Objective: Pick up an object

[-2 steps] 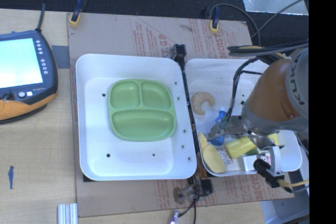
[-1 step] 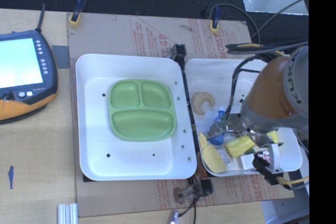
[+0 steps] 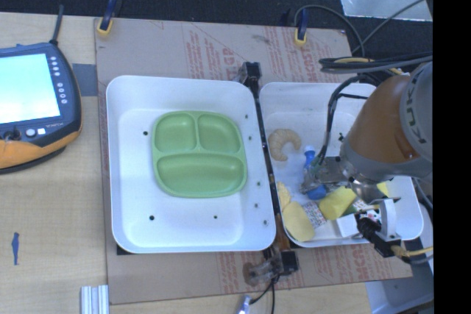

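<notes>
My gripper [image 3: 322, 176] is low inside the right bin [image 3: 288, 96], reaching in from the right under the arm's orange band [image 3: 383, 125]. It hangs right over a small blue object [image 3: 312, 158], whose lower part pokes out beneath it. A yellow block [image 3: 337, 203] lies just below and to the right of the gripper. A pale yellow, rounded piece [image 3: 296, 221] sits at the bin's lower left, and a beige crescent-shaped item [image 3: 283, 143] rests to the gripper's upper left. The arm hides the right side of this bin.
The left bin [image 3: 132, 224] holds a green divided plate [image 3: 199, 154]. A teach pendant [image 3: 33, 99] with a lit screen lies on the bench at far left. Clamps [image 3: 107, 17] pin the cardboard sheet at the back, and cables [image 3: 346, 62] run behind the right bin.
</notes>
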